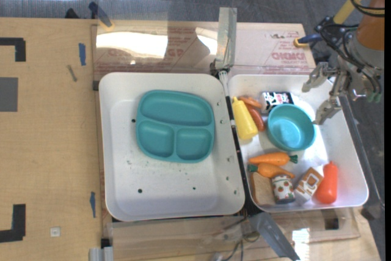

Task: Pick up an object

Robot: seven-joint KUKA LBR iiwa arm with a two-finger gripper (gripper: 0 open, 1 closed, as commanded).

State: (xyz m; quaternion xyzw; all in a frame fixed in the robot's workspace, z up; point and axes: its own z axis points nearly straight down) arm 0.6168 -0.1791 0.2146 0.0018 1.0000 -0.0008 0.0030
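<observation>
The gripper hangs over the far right part of the right bin, its two fingers spread apart with nothing between them, just beside the rim of the blue bowl. That bin holds the things to pick: the bowl near the middle, a black-and-white carton behind it, a yellow bottle against the left wall with a hot dog beside it, a carrot in front of the bowl, a slice of bread, two small cartons at the near edge, and an orange pepper in the near right corner. The left bin holds a teal divided plate, lying flat.
</observation>
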